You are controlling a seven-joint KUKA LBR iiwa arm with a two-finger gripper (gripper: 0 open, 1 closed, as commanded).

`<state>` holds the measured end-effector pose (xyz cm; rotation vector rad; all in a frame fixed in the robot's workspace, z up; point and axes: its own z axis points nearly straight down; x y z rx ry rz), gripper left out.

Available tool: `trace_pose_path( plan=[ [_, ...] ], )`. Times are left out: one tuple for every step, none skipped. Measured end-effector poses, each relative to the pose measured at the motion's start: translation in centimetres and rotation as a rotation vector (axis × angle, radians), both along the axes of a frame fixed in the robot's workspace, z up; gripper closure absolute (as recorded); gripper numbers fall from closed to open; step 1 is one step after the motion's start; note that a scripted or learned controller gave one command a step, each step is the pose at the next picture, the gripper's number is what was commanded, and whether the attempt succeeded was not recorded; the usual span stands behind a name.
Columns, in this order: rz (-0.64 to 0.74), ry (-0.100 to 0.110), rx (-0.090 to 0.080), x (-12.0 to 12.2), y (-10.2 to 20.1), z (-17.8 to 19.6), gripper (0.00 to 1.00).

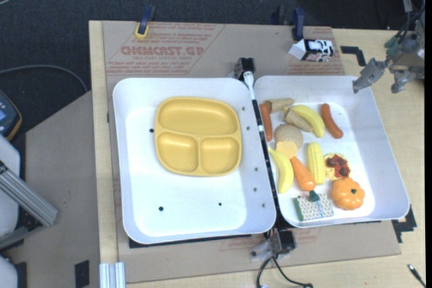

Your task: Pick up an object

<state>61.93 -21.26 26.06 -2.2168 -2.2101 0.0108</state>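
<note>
Far to my left and lower lies the left bin [135, 165]. It holds one yellow tray [199, 135] with three compartments, with bare white floor around it.

Nearer, still left of and below my fingers, the right bin [385, 145] holds the toy food in a loose cluster against its left wall. I count two reddish sausages, one [266, 121] by the dividing rim and one [331, 121] closest to me. There are two bananas, the upper [307, 119] and the lower [283, 168]. There is also one carrot [302, 173], one corn cob [316, 162], one round orange pumpkin [347, 193] and one small green-edged block [314, 208]. Several pieces touch their neighbours. The pumpkin sits nearly apart.

My gripper [379, 81] hangs over that bin's upper right corner, fingers spread wide with nothing between them. A strip of bare bin floor lies directly below me, along the right wall.
</note>
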Motion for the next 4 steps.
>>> trace_pose_path(
  plan=[
    [0.003,-0.013,-0.003,0.2,0.0,0.7,0.00],
    [0.002,-0.009,-0.002,-0.2,-0.8,-4.2,0.00],
    [0.003,-0.007,-0.001,-0.8,-1.0,-10.4,0.00],
    [0.006,-0.008,0.004,-0.1,-0.5,-16.5,0.00]
  ],
)
